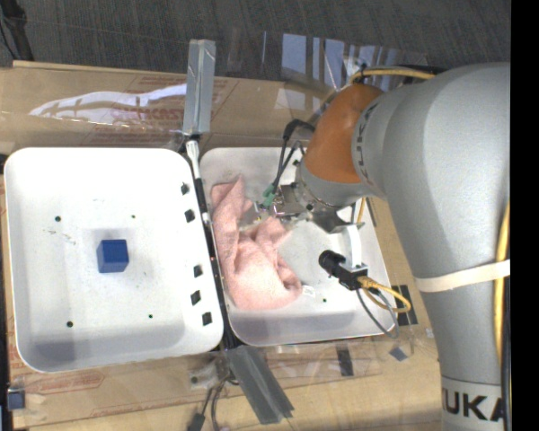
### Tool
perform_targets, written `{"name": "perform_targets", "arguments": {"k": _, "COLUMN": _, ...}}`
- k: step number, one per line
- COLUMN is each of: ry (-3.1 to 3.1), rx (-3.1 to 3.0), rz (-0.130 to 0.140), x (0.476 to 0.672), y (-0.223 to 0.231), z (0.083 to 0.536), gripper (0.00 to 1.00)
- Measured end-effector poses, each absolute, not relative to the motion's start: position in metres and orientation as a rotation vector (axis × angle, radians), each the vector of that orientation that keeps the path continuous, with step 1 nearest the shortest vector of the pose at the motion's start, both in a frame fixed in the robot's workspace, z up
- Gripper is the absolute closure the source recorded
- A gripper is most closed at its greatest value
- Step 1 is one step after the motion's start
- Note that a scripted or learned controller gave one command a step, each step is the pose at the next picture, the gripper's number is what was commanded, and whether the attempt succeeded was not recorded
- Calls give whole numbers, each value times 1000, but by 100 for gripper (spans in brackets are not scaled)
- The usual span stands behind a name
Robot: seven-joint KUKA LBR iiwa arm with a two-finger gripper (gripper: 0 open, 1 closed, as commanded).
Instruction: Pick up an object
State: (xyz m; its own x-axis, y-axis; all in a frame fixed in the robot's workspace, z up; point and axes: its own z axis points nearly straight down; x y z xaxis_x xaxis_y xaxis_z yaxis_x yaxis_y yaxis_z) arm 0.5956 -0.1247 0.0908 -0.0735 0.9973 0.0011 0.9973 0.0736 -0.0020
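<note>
A crumpled pink cloth (pixel 251 254) lies in the left half of the right bin (pixel 292 332). A small blue cube (pixel 113 255) sits on the floor of the left bin (pixel 45 178), near its middle. My gripper (pixel 269 206) hangs low over the top of the pink cloth, at or just touching its upper folds. The grey wrist with its orange band (pixel 337 133) hides the gripper's body from above.
A metal divider rail (pixel 200 232) with black clips runs between the two bins. A black fitting with a yellow cable (pixel 341 269) hangs from the arm over the right bin's right side. The big grey arm (pixel 449 205) covers the right edge of the bench.
</note>
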Motion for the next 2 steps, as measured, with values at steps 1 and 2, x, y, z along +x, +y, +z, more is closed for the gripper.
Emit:
{"name": "perform_targets", "arguments": {"k": 1, "ry": -2304, "rx": -2128, "rz": 3, "x": 596, "y": -123, "z": 100, "gripper": 100}}
{"name": "perform_targets", "arguments": {"k": 2, "ry": -2189, "rx": -2250, "rz": 4, "x": 631, "y": -52, "z": 191, "gripper": 100}}
